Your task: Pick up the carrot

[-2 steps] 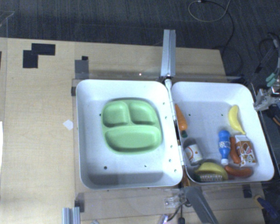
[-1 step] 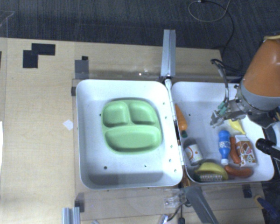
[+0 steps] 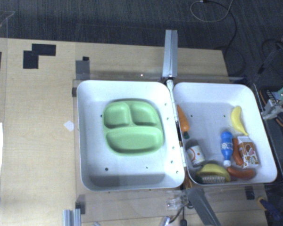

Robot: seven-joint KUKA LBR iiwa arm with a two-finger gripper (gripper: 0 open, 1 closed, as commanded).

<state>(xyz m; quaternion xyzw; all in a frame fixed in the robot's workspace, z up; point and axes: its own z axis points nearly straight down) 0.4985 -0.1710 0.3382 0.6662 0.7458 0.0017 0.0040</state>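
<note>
Two-bin bench, seeing both bins side by side. Spotting the carrot (image 3: 181, 118) in the right bin (image 3: 212, 95), lying along the left wall, roughly mid-way down it, touching or nearly touching that wall, thicker orange end pointing toward the bin's far edge. Nothing gripping it.

Seeing a small can (image 3: 195, 154) just beside the carrot's near end, toward the near-left corner. Noting a yellow piece (image 3: 212, 170) against the near edge, and a red sausage-like piece (image 3: 241, 173) next to it toward the near-right corner. Seeing a blue bottle (image 3: 226, 147) and a juice carton (image 3: 248, 153) close together by the right wall, and a banana (image 3: 237, 119) further up that wall, well apart from the carrot.

Seeing a green divided plate (image 3: 132, 127) sitting mid-floor in the left bin (image 3: 92, 126).

Placing the gripper (image 3: 276, 106) just outside the right bin's right rim, blurred. Clenched or released: cannot tell.
</note>
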